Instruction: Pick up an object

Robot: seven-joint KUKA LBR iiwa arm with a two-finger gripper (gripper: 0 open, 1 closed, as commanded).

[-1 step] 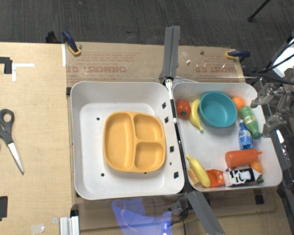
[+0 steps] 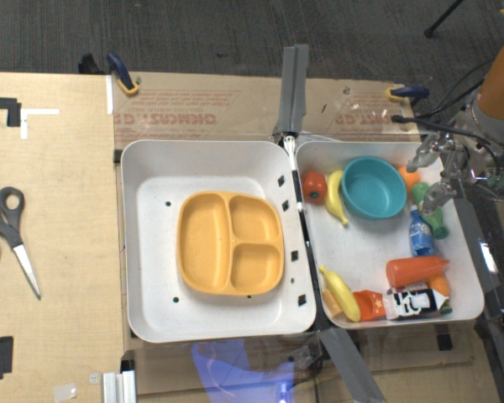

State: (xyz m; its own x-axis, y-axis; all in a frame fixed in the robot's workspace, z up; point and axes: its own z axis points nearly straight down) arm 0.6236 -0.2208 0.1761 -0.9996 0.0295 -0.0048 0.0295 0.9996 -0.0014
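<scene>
Gripper (image 2: 443, 173) at 3 o'clock of the frame, over the far right part of the right bin (image 2: 470, 250), arm entering from the right edge. Whether the jaws are spread or pressed together cannot be told from this angle; nothing is visibly pinched between them.

Right bin contents:
- Teal bowl (image 2: 374, 188), at 12 o'clock in the bin, upright.
- Small banana (image 2: 336, 200) touching the bowl's 9 o'clock side, long axis running 12 to 6.
- Red tomato-like item (image 2: 314, 185) just beside that banana, at its 9 o'clock.
- Blue bottle (image 2: 420, 233) below the gripper, long axis roughly 12 to 6, cap end toward 12.
- Green item (image 2: 437, 222) just beside the bottle at 3 o'clock; shape unclear.
- Orange carrot-like piece (image 2: 416, 269) at 5 o'clock in the bin, long axis 9 to 3.
- Black-and-white box (image 2: 420, 301) near the bin's 6 o'clock wall, long axis 9 to 3.
- Second banana (image 2: 339, 293) at 7 o'clock, long axis slanting from 11 to 5, touching a red-orange item (image 2: 370, 306).

Left bin (image 2: 143, 250): yellow three-compartment plate (image 2: 231, 243) lying flat at centre.

Surface (image 2: 50, 225) at 9 o'clock carries scissors (image 2: 15, 233), blades pointing toward 5 o'clock.
</scene>
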